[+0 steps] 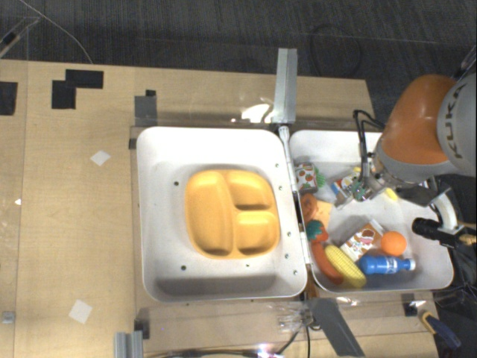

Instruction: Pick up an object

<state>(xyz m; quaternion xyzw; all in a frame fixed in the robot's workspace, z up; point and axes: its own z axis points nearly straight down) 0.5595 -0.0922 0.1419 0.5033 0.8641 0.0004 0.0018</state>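
Note:
The right bin [328,155] holds several toy foods. A yellow corn cob [345,266] lies at its front beside a blue bottle [385,265]. An orange ball [393,242] sits just behind the bottle, with a small white and red carton [360,240] to its left. A red and green box [305,176] rests against the left wall. My gripper [363,187] hangs low over the bin's back right part, under the grey and orange wrist, close to a small blue and white item [342,189]. The wrist hides what lies beneath it.
The left bin [160,200] contains a yellow compartment plate [231,211]. A red and orange vegetable [325,258] lies by the corn, along the divider between the bins. A metal post [286,88] stands behind the bins. The wooden bench [67,222] stretches to the left.

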